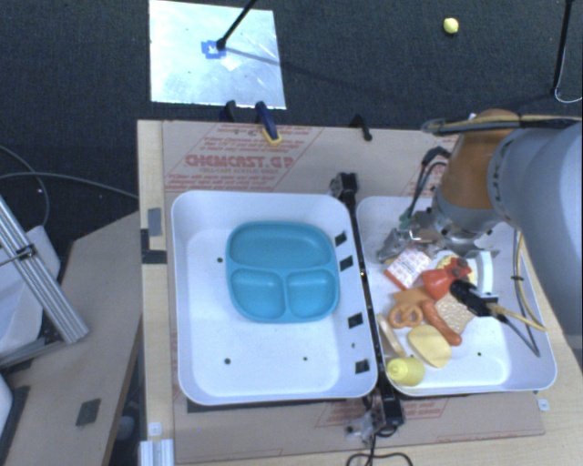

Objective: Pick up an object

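- Plastic toy food lies heaped in the right bin (524,364): a red pepper (437,283), a pretzel (406,316), a cracker (453,316), a yellow lemon (406,370).
- Just above the heap hangs the pincer (401,242); I cannot tell its state.
- A blue divided plate (281,271) sits in the left bin (200,346).

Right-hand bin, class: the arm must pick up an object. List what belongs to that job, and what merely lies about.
Belongs to the job:
gripper
red-and-white packet
red pepper
pretzel
yellow lemon

Lying about:
blue divided plate
small yellow ball
foil sheet
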Controlling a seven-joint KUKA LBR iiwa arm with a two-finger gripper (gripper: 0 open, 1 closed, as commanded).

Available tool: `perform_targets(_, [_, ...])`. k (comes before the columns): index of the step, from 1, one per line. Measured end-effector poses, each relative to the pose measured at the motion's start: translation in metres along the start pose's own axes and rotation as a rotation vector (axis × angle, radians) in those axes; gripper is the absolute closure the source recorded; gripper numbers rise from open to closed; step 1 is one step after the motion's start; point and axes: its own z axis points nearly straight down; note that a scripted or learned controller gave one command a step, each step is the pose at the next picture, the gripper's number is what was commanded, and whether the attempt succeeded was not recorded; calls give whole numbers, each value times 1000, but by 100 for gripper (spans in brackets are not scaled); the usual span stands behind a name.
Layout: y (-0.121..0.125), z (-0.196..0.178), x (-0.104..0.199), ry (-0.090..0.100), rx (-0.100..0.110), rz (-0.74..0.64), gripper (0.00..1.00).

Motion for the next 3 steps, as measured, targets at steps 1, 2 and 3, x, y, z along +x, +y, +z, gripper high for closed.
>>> perform_targets(1, [-135, -5, 0, 2, 7, 10, 0])
perform_targets(2, [-46, -90, 18, -2, -18, -2, 0])
perform_targets(3, [-27, -8, -51, -3, -14, 7, 0])
